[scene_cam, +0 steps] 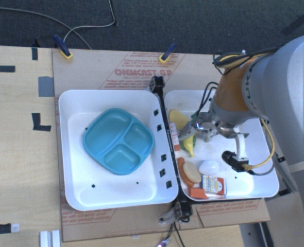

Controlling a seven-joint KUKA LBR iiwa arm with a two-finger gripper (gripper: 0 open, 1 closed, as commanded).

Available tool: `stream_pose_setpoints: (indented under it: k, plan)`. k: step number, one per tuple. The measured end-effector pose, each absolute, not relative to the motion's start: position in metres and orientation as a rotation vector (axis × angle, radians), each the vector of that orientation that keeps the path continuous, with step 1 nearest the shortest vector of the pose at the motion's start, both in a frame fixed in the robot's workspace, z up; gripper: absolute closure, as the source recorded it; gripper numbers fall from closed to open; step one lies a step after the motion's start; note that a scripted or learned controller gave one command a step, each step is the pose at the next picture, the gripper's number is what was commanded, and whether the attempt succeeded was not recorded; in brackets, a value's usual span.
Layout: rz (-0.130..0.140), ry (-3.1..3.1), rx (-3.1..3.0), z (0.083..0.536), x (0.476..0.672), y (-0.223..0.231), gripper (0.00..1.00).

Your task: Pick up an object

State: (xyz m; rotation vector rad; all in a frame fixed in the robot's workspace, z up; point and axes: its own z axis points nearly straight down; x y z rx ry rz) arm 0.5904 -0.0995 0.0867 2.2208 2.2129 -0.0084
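At the bottom of the frame, in the right bin (268, 189), a small carton (213, 185) with a red edge lies against the lower wall, just beside a white egg-shaped object (209, 166) and a tan bun-like piece (190, 172) resting on something orange. These sit touching or nearly so, and a grasp aimed at any one of them could nudge its neighbour or pinch two at once.

Higher up, the gripper (199, 129) hangs low over a yellow-green banana-like item (188, 144), with a yellow object (176, 119) just above it near the divider between the bins. How wide the tool stands I cannot tell; the wrist and cables hide it, and nothing is visibly held. The banana lies close to the divider wall, so one side of the tool may strike the wall or land on the curved top and slip off. The loose yellow cable (260, 166) looping beside the wrist might also snag.

In the left bin (69, 153), well apart, lies a blue divided plate (119, 140).
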Motion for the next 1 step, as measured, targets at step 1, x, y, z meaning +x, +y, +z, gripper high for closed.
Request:
stream_pose_setpoints:
  k: [1]
  plan:
    - [0.002, 2.213, 2.218, 0.0977, 0.5925, -0.0972, 1.00]
